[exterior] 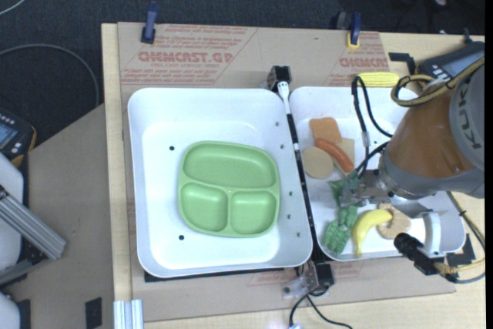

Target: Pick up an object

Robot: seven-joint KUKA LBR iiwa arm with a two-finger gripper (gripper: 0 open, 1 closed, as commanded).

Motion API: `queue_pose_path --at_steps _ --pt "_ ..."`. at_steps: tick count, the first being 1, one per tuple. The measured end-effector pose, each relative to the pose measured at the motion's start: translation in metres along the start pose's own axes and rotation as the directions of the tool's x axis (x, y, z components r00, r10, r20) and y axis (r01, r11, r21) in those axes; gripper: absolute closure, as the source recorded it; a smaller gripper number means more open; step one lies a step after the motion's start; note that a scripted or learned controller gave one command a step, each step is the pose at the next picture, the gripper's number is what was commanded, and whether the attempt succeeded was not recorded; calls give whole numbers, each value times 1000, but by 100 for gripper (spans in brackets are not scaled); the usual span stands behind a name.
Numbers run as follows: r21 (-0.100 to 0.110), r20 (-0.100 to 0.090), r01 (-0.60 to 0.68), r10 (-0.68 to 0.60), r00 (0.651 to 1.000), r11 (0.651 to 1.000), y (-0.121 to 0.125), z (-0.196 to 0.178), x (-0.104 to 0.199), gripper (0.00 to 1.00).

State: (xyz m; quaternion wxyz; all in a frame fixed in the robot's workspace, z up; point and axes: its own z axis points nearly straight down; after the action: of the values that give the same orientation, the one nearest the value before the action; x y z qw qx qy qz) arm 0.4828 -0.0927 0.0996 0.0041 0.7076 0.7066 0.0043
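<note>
- Lowest in the frame, at lower right, I see the right bin with its pile of toy food. A banana lies at the bottom of the pile with a green leafy piece just to its left, touching or nearly so.
- The banana's long axis runs on a diagonal, one tip toward the lower left of the frame and the other toward the upper right, with its curve bowed toward the upper left.
- Just above it the gripper sits low in the bin among the green pieces. I cannot tell from here whether the pincer is apart or together; the wrist and dark green shapes cover it.
- My judgement: the pick is not done. Nothing is visibly lifted, and every item looks to be resting on the bin floor. What is left is a confirmed grasp and a lift.
- Higher in the same bin are a tan round disc, an orange sausage slanting from upper left to lower right, and a paler orange slab behind it.
- The arm covers the right part of this bin, reaching in from the frame's right.
- At centre left, the left bin holds a green divided plate, well apart from the gripper.
</note>
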Motion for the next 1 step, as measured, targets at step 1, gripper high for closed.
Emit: queue_pose_path --at_steps 1 --pt "-2 1 -1 1 1000 1000 0 -10 0 100"
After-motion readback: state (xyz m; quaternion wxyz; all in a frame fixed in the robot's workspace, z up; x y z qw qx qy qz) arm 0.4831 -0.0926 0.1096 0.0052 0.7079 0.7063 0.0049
